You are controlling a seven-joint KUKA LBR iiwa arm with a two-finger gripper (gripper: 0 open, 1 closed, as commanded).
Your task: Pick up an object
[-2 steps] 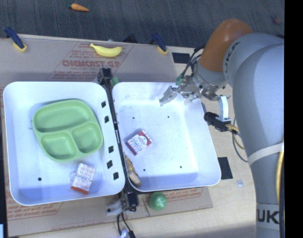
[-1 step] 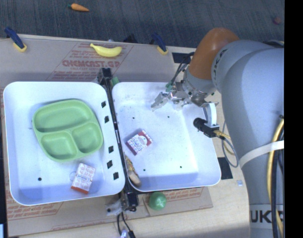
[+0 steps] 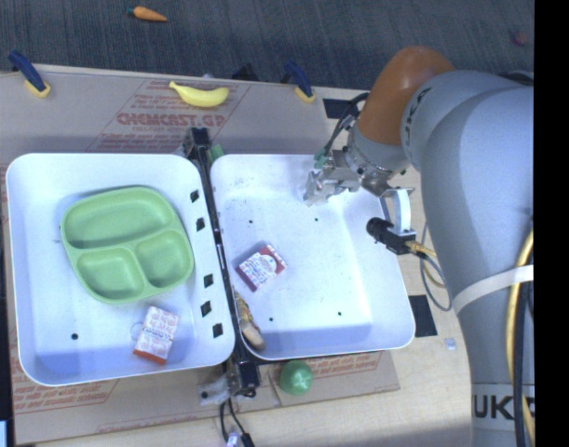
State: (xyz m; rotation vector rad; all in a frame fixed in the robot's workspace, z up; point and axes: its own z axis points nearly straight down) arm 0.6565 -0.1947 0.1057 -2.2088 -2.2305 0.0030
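A small red-and-white packet (image 3: 260, 266) lies flat near the middle-left of the right bin (image 3: 359, 315). A tan, brownish item (image 3: 250, 329) rests against that bin's front-left corner. A second red-and-white packet (image 3: 155, 332) lies in the left bin (image 3: 33, 250), in front of a green divided plate (image 3: 126, 242). My gripper (image 3: 319, 186) hangs over the back of the right bin, up and to the right of the first packet and well apart from it. Nothing shows between its fingers.
A yellow banana (image 3: 199, 92) lies on the cardboard behind the bins. A green ball (image 3: 296, 377) sits on the bench in front of the right bin. An orange carrot-like item (image 3: 149, 13) is on the floor beyond. Clamps hold the divider between bins.
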